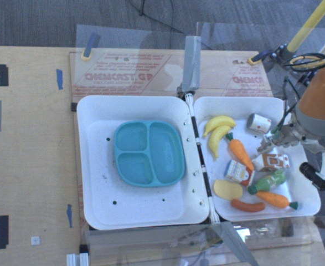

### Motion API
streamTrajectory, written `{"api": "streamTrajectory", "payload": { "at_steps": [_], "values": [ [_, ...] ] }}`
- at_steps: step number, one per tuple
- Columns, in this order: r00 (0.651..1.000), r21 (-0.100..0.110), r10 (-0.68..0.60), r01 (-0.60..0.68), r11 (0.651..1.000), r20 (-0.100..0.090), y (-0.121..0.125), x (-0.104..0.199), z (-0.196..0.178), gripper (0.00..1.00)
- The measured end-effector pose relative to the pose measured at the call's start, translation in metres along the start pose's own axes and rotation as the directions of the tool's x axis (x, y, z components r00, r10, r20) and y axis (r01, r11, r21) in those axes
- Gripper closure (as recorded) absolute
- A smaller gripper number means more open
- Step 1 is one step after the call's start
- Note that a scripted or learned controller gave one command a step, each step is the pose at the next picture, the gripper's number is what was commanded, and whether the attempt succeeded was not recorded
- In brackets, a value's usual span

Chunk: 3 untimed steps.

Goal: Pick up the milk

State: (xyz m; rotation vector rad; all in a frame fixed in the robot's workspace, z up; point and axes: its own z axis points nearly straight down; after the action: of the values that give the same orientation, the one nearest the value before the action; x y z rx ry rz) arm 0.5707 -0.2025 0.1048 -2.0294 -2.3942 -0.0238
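Observation:
A small white carton with blue and orange print (237, 172), which looks like the milk, lies in the right bin (311, 204) between an orange carrot (241, 152) and a yellow potato-like piece (227, 190). A second carton, brown and white (275, 161), lies just right of it. My gripper (269, 142) hangs low over the right bin, directly above the brown and white carton and right of the carrot. Nothing is visibly held in it.
The right bin also holds two bananas (217, 132), a grey can (258, 123), a green bottle (269, 180), another carrot (275, 199) and a red sausage (247, 206). A teal divided plate (149, 153) lies in the left bin (96, 198). Cables hang at the right.

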Motion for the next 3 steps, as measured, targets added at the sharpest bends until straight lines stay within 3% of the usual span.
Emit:
{"api": "streamTrajectory", "payload": {
  "at_steps": [1,2,3],
  "values": [
    [1.000,0.001,0.001,-0.001,1.000,0.000,-0.001,-0.001,0.000,0.00],
    [0.995,-0.006,-0.102,0.102,0.995,0.005,-0.027,-0.008,0.013,0.00],
    [0.994,-0.009,-0.110,0.110,0.994,-0.011,-0.022,0.001,0.003,1.00]
  ]
}}
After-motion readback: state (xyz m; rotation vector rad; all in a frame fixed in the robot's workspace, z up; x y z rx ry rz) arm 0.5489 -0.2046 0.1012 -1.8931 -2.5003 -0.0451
